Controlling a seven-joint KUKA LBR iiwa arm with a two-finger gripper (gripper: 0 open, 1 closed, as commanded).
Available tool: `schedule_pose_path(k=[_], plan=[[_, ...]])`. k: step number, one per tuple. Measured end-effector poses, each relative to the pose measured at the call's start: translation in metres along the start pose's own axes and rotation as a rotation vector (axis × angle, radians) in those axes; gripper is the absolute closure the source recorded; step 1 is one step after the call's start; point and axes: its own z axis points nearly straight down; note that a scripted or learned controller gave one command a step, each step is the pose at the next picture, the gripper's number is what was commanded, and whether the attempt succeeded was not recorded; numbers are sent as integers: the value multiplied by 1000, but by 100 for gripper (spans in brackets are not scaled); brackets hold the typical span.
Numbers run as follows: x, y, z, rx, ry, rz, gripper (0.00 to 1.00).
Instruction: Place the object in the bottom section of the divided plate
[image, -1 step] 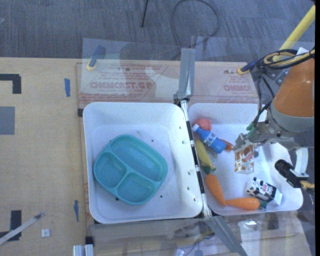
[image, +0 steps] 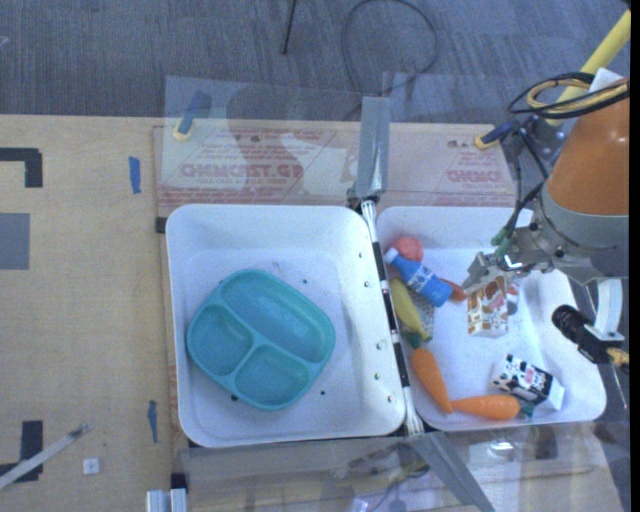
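We see the gripper (image: 490, 268) directly above a small printed carton (image: 489, 308); we cannot tell its state. The carton lies right of the teal divided plate (image: 262, 338). We judge it light, stiff-walled, crushable; grasp across its flat sides.

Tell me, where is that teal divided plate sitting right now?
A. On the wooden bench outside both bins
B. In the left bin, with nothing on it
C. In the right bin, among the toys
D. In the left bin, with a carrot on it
B: the teal divided plate lies alone in the left bin with all sections bare, while the carrots and other items lie in the right bin.
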Motion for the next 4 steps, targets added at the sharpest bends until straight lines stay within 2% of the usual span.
schedule_pose_path(k=[1,2,3,4], plan=[[90,23,0,1,1,-135,100],[91,-49,-54,3,2,-224,100],[165,-38,-27,3,3,-502,100],[220,16,-74,-3,0,-671,100]])
